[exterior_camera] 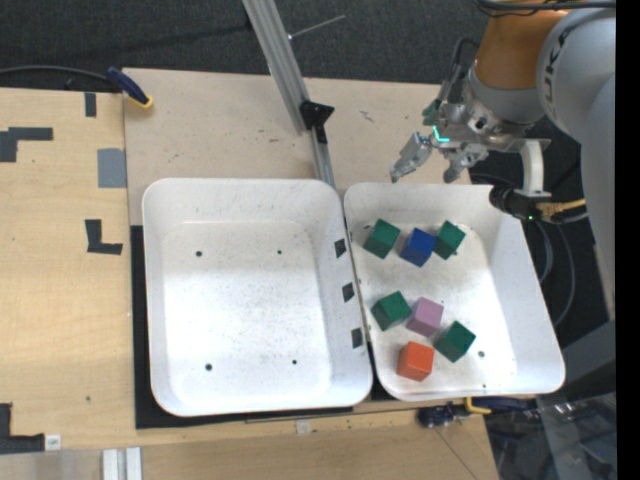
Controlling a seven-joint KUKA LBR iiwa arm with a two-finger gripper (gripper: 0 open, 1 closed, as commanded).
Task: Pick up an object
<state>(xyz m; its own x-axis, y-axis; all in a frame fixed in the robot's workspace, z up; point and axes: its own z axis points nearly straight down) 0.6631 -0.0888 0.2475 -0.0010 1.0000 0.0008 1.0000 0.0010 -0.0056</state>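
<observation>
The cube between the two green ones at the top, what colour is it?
Blue, seen in the camera view.

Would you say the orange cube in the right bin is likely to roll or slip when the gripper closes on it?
The orange cube looks rigid and flat-sided, so it probably won't roll. It stands apart from the purple cube, so the open gripper should probably have room to close on it.

seven blocks [416, 293] lie in the right bin [525, 298], beside the left bin [160, 268].

A robotics lab is suggested by the taped pale wooden bench [200, 128], two shallow white plastic bins [160, 208] and the slanted aluminium camera pole [280, 58].
</observation>
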